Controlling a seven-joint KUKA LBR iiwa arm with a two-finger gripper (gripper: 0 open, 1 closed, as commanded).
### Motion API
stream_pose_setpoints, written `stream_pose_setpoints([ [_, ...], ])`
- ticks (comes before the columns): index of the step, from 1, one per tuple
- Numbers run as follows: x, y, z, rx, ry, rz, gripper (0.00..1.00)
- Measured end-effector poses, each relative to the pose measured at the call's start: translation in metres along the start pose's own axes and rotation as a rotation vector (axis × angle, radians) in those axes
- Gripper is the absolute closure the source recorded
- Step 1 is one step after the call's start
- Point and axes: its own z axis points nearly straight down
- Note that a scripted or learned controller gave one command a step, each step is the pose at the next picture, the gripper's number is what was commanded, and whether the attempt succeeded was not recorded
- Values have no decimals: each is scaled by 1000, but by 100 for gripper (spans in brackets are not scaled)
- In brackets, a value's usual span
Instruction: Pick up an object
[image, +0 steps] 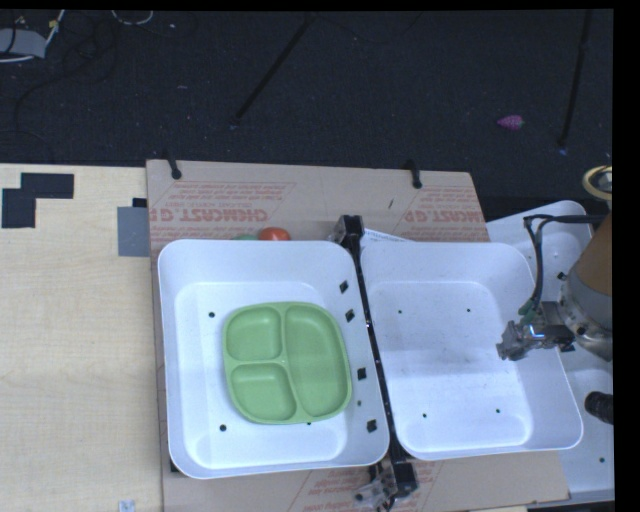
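Note:
A light green divided plate (287, 361) with three compartments lies flat in the left white bin (190, 270). The right white bin (450, 265) has a bare floor. My gripper (520, 340) hangs at the right bin's right rim, far from the plate, at the end of the grey arm that enters from the right. Nothing shows between its fingers. A small red and green object (268, 235) lies on the cardboard just behind the left bin's far wall.
Both bins rest on a cardboard sheet (310, 200) over a pale wooden bench (70, 350). A black clamp strip (365, 340) runs between the bins. Dark floor with cables lies beyond the bench.

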Motion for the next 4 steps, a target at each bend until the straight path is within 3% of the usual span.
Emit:
stream_pose_setpoints([
  [1,-1,0,-24,2,1,0,100],
  [3,106,30,-44,4,4,-5,100],
  [4,153,48,-32,5,2,-2,100],
])
